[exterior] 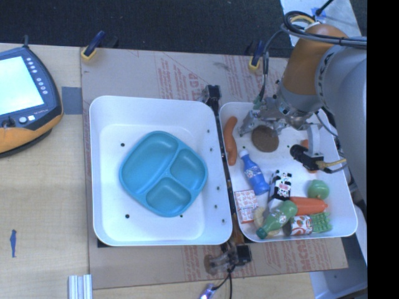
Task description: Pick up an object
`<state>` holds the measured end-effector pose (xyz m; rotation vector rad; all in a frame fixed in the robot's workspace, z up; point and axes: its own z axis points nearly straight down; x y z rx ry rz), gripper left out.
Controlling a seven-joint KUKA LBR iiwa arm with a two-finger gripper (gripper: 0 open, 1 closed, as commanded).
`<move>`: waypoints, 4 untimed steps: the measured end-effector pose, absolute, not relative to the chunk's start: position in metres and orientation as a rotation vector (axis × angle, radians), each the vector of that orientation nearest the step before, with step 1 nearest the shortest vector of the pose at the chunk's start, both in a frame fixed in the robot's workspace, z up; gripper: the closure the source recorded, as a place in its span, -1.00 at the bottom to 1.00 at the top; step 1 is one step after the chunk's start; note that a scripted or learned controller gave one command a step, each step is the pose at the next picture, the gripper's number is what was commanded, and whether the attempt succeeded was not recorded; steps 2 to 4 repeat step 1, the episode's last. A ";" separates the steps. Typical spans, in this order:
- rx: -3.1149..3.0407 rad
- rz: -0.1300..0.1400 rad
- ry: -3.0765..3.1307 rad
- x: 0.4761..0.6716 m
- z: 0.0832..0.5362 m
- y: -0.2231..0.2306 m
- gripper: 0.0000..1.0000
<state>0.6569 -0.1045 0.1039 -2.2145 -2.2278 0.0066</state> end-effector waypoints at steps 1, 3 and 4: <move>-2.213 0.008 -2.229 0.657 0.114 -0.106 1.00; -2.213 0.008 -2.229 0.657 0.114 -0.106 1.00; -2.213 0.008 -2.229 0.657 0.114 -0.106 1.00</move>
